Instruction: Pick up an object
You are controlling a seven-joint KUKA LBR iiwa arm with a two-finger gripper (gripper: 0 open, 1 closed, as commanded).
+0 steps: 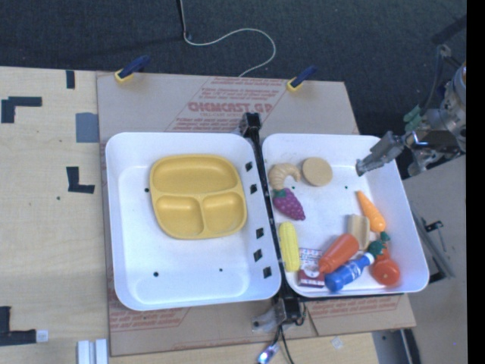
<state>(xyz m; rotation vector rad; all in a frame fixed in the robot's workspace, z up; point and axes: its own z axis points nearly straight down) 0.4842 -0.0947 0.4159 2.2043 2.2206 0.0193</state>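
Gripper [377,158], state you cannot tell, hangs over right bin's [415,243] upper right rim; nearest target, small orange carrot [371,211], lies just below it, long axis running top-to-bottom.

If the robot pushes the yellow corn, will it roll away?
Probably a little. The corn looks round and long, so a sideways nudge would likely roll it. It lies against the right bin's left wall, which should stop it that way. It looks like smooth toy plastic, so it may be light and slip in the gripper.
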